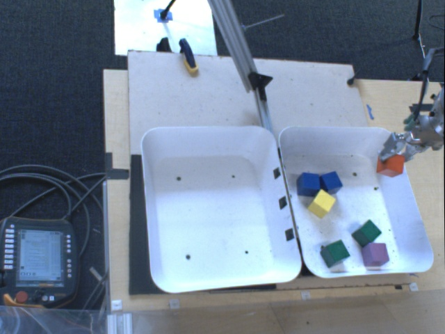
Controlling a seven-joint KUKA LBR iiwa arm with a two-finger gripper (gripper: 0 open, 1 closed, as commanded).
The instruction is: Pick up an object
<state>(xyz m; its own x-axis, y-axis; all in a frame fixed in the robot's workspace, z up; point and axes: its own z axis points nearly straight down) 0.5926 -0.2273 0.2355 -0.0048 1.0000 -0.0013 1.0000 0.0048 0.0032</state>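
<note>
My gripper (393,153) reaches in from the right edge, over the right rim of the right bin (348,139). An orange block (391,165) sits between its fingertips, so it is shut on that block, which hangs above the rim. In the right bin lie two blue blocks (309,183) (331,181) side by side, with a yellow block (322,203) just below them. Nearer the front are two green blocks (366,233) (334,252) and a purple block (375,254).
The left bin (208,139) adjoins the right one along a shared wall. A slanted metal pole (236,40) crosses above the back of the bench. A teach pendant (38,259) with cables lies on the floor at left.
</note>
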